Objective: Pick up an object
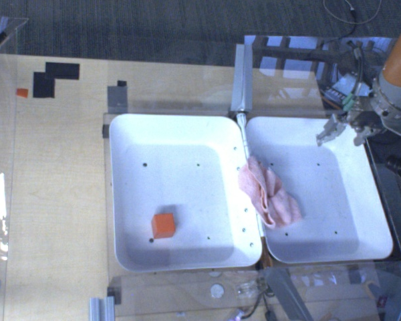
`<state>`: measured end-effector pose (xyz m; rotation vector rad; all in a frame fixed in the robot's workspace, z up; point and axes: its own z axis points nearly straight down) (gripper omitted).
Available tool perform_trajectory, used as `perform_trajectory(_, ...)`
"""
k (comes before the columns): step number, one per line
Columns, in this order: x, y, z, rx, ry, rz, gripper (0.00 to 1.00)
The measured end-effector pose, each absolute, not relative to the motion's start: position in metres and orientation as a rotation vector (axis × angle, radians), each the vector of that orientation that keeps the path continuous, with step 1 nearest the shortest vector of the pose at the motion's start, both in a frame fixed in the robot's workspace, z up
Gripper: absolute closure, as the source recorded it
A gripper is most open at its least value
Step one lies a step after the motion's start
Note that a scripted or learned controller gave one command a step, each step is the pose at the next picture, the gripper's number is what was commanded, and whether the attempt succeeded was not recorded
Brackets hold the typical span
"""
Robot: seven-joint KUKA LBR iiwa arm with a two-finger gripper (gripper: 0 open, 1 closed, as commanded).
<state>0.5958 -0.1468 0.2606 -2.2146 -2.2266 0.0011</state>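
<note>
The arm's fingers (343,131), spread and gripping nothing, hang over the right bin's (334,243) far right corner (nothing lifted yet), the pink cloth (271,196) at its left wall, the orange block (164,225) near the left bin's (187,256) front-left corner.

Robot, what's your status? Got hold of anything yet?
Hand open, holding nothing, above right bin's far corner. Pink cloth at that bin's left wall; orange block in left bin. Nothing in the way.
</note>
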Motion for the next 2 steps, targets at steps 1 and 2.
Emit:
perform_trajectory(1,0.609,-0.125,0.096,-1.667,-2.663,-0.002,0.0)
perform_trajectory(2,0.636,-0.093,0.088,-1.455,-2.796,-0.008,0.0)
